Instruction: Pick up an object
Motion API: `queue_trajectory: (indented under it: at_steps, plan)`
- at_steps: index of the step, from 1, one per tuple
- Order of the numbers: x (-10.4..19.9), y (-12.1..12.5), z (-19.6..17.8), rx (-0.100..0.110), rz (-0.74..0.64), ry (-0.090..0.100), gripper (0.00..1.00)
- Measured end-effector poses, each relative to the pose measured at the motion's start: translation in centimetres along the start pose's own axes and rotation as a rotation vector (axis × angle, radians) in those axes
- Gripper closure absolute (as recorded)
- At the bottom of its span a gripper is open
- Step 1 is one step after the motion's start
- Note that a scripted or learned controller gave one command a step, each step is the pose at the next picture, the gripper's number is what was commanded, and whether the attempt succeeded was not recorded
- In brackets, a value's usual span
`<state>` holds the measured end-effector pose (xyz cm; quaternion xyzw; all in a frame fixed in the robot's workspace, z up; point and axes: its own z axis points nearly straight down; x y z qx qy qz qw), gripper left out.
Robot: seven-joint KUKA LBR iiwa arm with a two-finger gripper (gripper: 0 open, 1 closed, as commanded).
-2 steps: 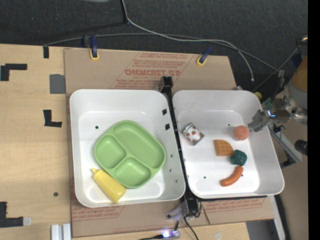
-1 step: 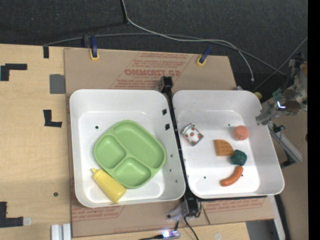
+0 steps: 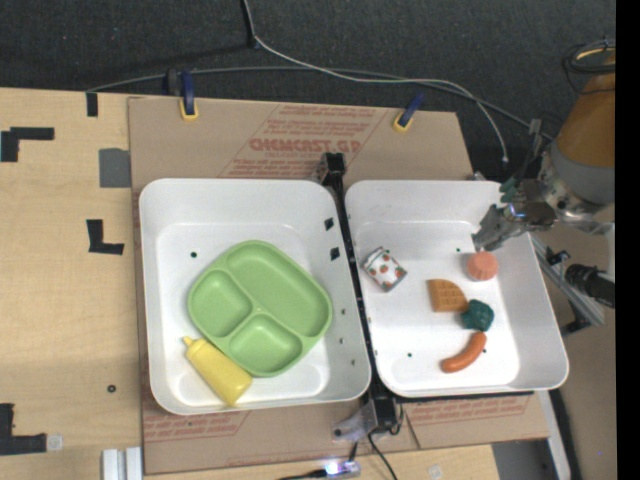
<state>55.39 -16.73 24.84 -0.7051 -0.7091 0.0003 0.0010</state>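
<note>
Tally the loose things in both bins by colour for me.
Green: 2, divided plate, small dark green lump
Yellow: 1, squeeze bottle
Orange or pink: 3, waffle piece, sausage, pink round piece
White patterned: 1, cube
Total: 7

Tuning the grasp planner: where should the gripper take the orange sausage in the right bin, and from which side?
Grip the sausage across its narrow middle, coming straight down. It lies flat and slanted on the right bin floor, so the fingers should probably close across its long axis. Its upper end sits against the green lump, so stay toward the middle or lower end. The gripper is at the bin's upper right.
</note>
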Motion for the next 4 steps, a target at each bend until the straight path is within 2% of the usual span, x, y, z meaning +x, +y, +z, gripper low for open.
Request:
queue_trajectory:
  at_steps: [2,3,4]
  plan:
    - [11.5,0.3,0.1,-0.001,-0.001,0.001,1.00]
    - [17.1,1.0,-0.1,-0.001,-0.002,0.001,1.00]
    - [21.4,2.3,1.3,0.000,0.001,-0.001,1.00]
